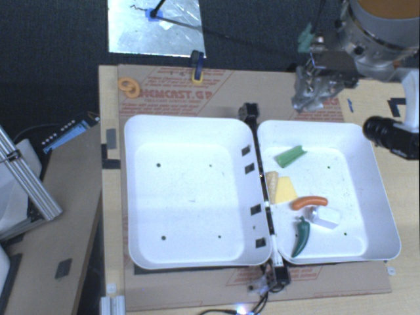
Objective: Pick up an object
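Gripper [316,90] hung above right bin's [367,241] far rim, blurred, state impossible to tell; arm cut off at top edge; small items clustered against that bin's left wall: green pepper [300,236], sausage [308,202], yellow wedge [285,190]; cardboard [216,87] beneath, dark carpet beyond.

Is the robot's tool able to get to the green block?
Probably yes. The tool hangs above the bin's far rim, and the green block lies uncovered, apart from the other items.
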Action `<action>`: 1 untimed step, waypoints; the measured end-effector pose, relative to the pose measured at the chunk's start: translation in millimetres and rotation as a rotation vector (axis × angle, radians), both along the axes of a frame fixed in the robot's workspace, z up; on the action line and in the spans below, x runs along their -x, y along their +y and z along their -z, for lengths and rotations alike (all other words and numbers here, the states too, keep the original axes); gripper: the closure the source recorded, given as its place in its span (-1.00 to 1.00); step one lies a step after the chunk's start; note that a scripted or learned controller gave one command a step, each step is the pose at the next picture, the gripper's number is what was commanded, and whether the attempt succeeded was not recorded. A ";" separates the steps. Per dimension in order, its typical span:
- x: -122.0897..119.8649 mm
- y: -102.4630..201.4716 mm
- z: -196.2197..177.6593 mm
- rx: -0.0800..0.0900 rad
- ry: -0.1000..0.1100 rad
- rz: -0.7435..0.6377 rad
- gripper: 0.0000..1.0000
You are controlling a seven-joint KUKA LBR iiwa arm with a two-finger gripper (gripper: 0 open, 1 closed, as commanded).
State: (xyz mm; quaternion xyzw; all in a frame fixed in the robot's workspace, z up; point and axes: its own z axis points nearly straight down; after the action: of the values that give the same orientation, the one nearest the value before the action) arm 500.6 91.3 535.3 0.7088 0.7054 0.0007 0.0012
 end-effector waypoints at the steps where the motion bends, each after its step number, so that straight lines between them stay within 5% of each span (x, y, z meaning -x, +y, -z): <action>1: 14.6 -80.7 -0.3 0.000 0.000 0.002 1.00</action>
State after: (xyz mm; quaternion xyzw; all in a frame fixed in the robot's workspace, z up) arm 486.0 10.6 535.6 0.7096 0.7046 0.0007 0.0014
